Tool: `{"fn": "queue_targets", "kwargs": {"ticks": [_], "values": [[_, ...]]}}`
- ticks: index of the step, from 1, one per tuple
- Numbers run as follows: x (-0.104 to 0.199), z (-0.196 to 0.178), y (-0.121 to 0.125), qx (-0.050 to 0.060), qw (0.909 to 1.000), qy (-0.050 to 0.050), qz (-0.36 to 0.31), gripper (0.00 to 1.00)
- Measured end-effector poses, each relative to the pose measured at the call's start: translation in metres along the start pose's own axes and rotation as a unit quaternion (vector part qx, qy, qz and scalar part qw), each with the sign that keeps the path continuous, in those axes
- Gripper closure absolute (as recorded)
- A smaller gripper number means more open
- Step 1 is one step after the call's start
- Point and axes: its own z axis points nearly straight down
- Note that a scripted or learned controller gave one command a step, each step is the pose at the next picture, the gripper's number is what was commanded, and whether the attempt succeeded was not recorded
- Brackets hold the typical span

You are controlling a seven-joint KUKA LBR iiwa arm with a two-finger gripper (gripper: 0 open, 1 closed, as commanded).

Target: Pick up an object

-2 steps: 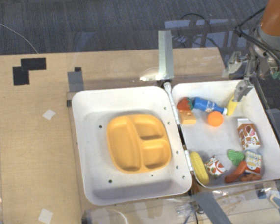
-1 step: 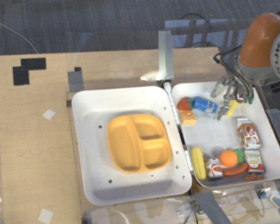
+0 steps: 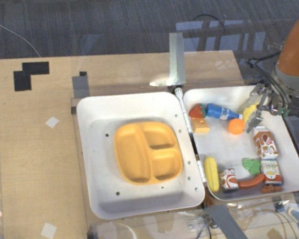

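A yellow divided tray sits in the left bin. In the right bin lie toy foods: a corn cob at the near left, a blue bottle and an orange ball towards the far side. The ball is likely light, hard and slick (prone to roll), best pinched across its middle. Over the bin's far right corner the gripper hangs with its jaws apparently parted and nothing between them. Its fingertips blur against a yellowish item beneath, too indistinct to identify, and the arm is cut off at right.
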Motion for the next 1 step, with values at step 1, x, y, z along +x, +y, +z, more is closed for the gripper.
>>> {"fn": "queue_targets", "kwargs": {"ticks": [1], "values": [[0.0219, -0.0099, 0.0362, -0.001, 0.9978, 0.002, -0.066, 0.00]]}}
